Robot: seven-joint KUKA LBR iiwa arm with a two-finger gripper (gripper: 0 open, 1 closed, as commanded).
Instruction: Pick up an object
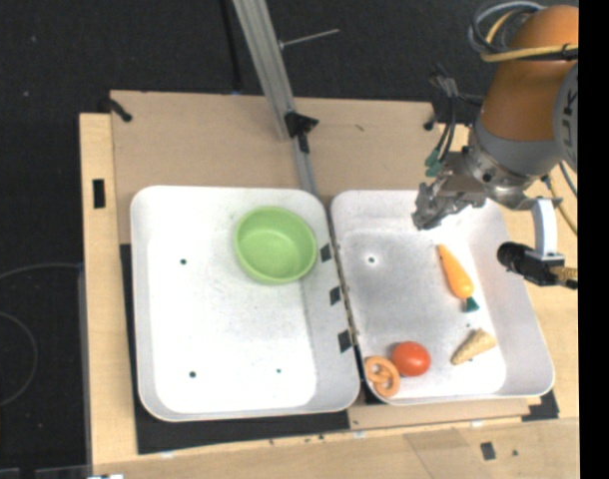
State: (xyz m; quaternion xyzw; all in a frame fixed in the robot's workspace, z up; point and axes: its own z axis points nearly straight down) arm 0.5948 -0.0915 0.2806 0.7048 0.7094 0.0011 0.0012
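Note:
My gripper (430,217) hangs over the far part of the right bin (384,297), above and just left of an orange carrot (454,270) with a green tip. Nothing shows between its fingers. Near the bin's front edge lie a red tomato (411,358), an orange pretzel-like piece (382,375) and a tan wedge (473,346). A green bowl (275,244) sits in the far right part of the left bin (185,327).
A slanted metal pole (270,68) rises from the far side where the two bins meet. The bench's brown board (185,138) runs behind the bins. A black fitting (524,259) sticks out of the arm over the right bin's right edge.

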